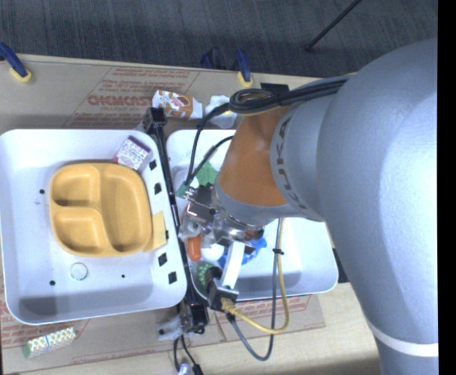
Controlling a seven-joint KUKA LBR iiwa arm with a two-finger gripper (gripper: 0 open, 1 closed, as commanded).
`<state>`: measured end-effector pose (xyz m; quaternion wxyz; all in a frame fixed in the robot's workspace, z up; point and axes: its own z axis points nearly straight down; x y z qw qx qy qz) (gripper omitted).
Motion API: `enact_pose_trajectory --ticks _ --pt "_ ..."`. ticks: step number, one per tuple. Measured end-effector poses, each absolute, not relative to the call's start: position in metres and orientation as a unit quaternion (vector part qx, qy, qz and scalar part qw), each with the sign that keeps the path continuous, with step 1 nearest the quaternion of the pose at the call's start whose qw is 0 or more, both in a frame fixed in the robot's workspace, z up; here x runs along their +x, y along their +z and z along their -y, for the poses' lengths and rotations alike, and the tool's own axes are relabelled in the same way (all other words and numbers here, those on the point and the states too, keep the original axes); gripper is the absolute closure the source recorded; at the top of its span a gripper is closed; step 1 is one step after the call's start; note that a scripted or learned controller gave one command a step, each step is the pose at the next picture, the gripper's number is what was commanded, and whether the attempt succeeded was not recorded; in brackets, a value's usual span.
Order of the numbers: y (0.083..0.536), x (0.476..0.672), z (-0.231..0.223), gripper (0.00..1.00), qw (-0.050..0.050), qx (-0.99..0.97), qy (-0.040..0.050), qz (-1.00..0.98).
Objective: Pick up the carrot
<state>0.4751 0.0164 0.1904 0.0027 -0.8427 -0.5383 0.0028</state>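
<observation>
Camera view: tool [212, 244], grip state indiscernible, low in right bin [322, 276] by carrot [194, 249]; reach step, closing next.

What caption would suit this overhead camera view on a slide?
Grey arm's gripper reaches into the right bin; a yellow divided tray sits in the left bin.

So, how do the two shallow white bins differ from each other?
The left white bin lies open to view and holds a yellow divided plastic tray; the right white bin is mostly covered by the grey arm. The left bin's contents are few, the right bin's small and crowded. Both are shallow and white.
</observation>
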Motion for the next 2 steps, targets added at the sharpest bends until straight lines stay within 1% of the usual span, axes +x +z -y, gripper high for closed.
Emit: enact_pose_trajectory --ticks 1,2 --pt "0.304 0.476 0.017 1.00 0.001 -0.847 0.0007 0.531" --pt "0.197 0.475 -0.009 1.00 0.003 -0.870 0.0027 0.493"
